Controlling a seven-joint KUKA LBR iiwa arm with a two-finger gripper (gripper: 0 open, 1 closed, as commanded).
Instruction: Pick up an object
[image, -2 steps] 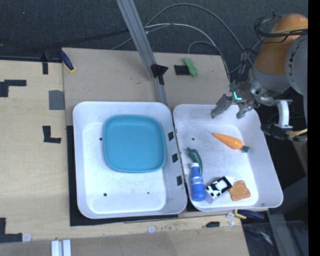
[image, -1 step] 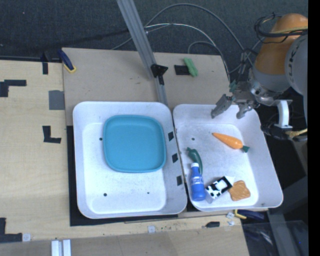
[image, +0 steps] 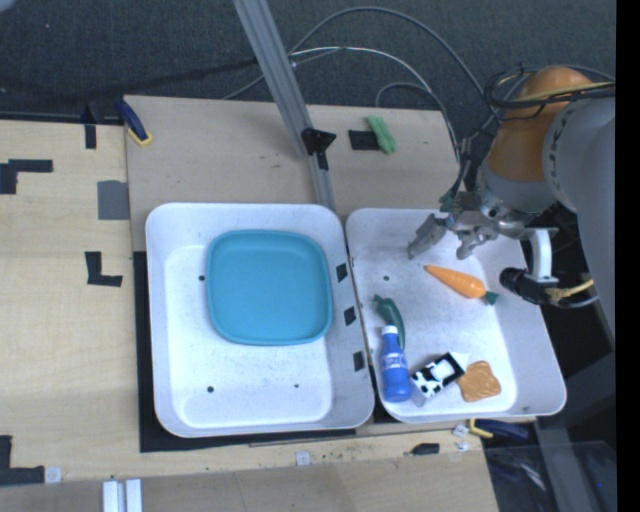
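My gripper (image: 445, 243) hangs open over the far part of the right bin (image: 530, 350), with nothing between its fingers. An orange carrot (image: 456, 281) lies just in front of it, a little apart from the fingertips. Nearer the front of this bin lie a blue bottle (image: 394, 366) with a green-handled piece (image: 389, 312) above it, a black-and-white toy (image: 437, 376) and an orange-brown lump (image: 481, 382).
The left bin (image: 175, 330) holds a teal square plate (image: 268, 286). A grey pole (image: 290, 95) slants down to the bins' far edge. Cables loop behind the arm, and a small green block (image: 380, 134) lies on the bench beyond the right bin.
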